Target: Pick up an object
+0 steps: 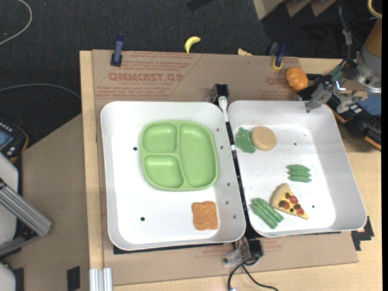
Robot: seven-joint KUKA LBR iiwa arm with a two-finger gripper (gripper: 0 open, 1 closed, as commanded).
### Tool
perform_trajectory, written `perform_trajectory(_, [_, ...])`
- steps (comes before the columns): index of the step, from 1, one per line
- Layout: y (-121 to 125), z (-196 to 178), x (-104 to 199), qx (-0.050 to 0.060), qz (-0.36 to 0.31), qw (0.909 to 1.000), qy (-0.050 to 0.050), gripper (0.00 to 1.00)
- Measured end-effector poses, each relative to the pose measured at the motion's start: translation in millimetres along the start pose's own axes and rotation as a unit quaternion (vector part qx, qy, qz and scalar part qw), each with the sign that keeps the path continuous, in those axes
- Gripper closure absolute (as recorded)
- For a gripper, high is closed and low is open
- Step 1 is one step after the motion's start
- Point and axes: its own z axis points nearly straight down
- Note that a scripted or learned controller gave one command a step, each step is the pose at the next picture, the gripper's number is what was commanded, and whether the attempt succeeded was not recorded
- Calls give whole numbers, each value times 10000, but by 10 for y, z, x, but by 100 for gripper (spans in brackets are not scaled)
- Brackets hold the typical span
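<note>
At right bin's (339,162) far corner: gripper (316,100), fingers parted, empty; pizza slice (289,201), cookie (264,138) unpicked; grasp pending.

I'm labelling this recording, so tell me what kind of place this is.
Probably a robotics lab test bench: two shallow white bins clamped on a brown board, plastic toy food such as a pizza slice, and a grey gripper at the right.

Looks like a robotics lab here: a cardboard sheet (182,71) is clamped to the counter (60,187) with blue clips (117,48), two white bins (121,223) hold toy food, cables (15,17) trail over dark carpet (91,11), and an aluminium rail (24,208) sits at left.
</note>
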Motion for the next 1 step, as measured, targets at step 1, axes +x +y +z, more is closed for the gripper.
perform_trajectory(1, [-1201, 732, 1198, 91, -30, 9999, 49, 0])
